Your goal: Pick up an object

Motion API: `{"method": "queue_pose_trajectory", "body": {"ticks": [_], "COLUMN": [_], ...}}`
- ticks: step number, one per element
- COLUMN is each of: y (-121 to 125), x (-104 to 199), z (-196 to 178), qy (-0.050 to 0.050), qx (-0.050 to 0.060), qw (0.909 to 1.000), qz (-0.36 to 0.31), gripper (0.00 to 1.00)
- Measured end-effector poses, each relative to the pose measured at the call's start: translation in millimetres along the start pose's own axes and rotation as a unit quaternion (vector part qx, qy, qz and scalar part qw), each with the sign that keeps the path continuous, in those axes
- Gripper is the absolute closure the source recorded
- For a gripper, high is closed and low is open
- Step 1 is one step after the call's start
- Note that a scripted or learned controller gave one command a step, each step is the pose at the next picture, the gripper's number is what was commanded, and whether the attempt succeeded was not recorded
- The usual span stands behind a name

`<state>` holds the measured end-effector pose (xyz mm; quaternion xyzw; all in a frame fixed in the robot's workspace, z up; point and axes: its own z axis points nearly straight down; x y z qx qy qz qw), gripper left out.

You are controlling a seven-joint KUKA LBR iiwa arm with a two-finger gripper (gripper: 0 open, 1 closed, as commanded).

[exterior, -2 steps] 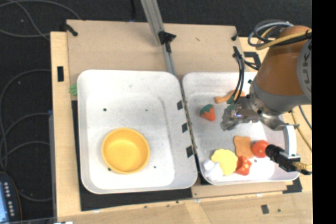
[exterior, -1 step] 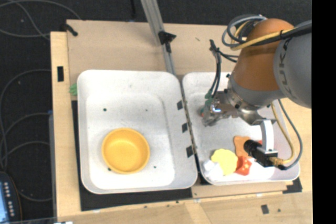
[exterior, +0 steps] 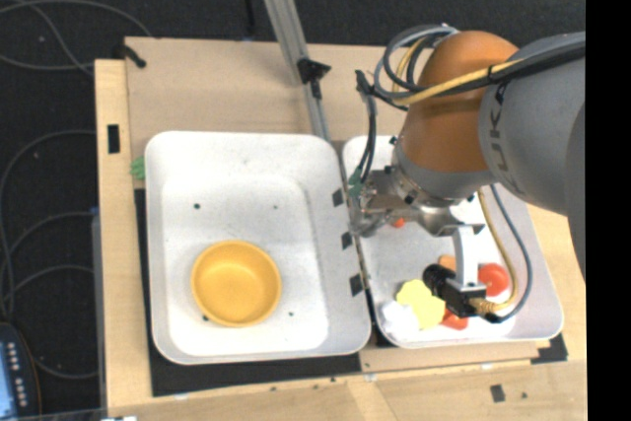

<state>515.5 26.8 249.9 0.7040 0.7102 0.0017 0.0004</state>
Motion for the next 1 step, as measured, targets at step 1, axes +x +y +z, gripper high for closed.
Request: {"method": "queue_pose_trajectory", "body": {"ticks": [1], "y": [2.6], "x": [60.9], "z": [9.3], "qy": [-0.001], "qx": [0.001], "qw": [1.0], "qz": [0.0], "gripper": [1.0]}}
